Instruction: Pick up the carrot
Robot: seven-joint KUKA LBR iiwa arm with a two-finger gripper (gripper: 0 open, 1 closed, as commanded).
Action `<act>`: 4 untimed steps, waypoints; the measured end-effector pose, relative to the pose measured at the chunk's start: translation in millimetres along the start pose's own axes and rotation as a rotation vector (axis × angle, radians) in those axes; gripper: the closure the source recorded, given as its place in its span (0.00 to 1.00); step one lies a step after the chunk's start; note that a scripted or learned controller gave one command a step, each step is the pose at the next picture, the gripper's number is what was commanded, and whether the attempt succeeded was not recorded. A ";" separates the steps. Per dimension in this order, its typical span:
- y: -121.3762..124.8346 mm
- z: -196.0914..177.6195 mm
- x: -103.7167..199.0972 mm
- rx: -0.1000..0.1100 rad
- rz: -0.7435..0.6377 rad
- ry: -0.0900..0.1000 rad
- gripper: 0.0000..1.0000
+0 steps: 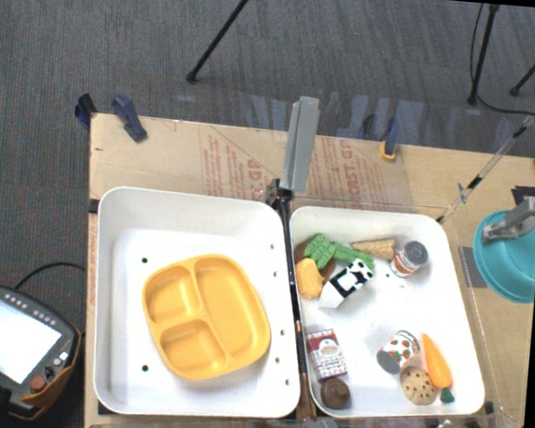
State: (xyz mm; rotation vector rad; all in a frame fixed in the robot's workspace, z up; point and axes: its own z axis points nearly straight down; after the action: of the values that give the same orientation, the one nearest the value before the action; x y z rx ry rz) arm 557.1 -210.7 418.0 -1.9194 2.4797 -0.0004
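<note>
— Where did the small orange plastic carrot (437,360) lie?
— In the right shallow white bin (450,273), near its front right corner, green top toward the rim, touching a round speckled cookie (418,386) and just beside a tipped white can (397,351).
— And the left bin (124,242)?
— It held a yellow three-compartment plate (205,315).
— The fingers?
— Could not tell their state.
</note>
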 end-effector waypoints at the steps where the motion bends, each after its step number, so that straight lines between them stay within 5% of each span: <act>1: 25.0 175.2 3.9 -0.020 -0.219 -0.005 1.00; 2: 81.0 218.6 11.2 -0.014 -0.308 -0.003 1.00; 3: 61.4 76.1 14.3 0.004 -0.365 0.003 1.00; 4: 12.4 85.8 -14.9 -0.009 -0.283 -0.003 1.00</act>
State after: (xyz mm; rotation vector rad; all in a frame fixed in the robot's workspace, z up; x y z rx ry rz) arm 549.3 -192.9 332.1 -2.2520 2.1860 0.0119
